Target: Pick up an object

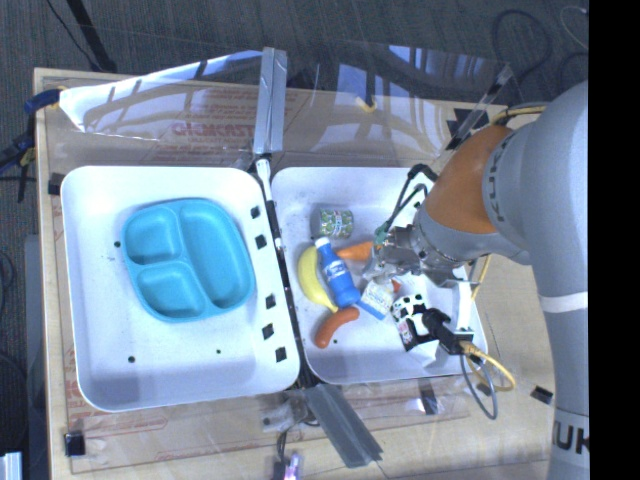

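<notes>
Bench [48, 298] carries two white bins and all the loose items sit in the right bin [350, 183]. The gripper [383, 265] is low over that clutter; can't tell its opening from this angle, the wrist body hides it. Likeliest target, my call: the pale packet [375, 296] just below the tip, lying against the blue bottle [335, 273]. To grab it cleanly, I'd centre on the packet's free side, away from the bottle, and come straight down, since a flat, flimsy packet will probably slide or fold if pinched at an edge. The orange carrot [355, 252] is just beside the tip on the far side, so a sloppy descent may nudge it or catch it instead. The banana [312, 278] lies alongside the bottle toward the bin divider. The sausage [335, 328] is near the front wall, apart from the packet. A green patterned can [333, 222] stands clear at the back. The left bin [100, 348] holds just a blue divided plate [188, 258], well apart, no interference.
</notes>
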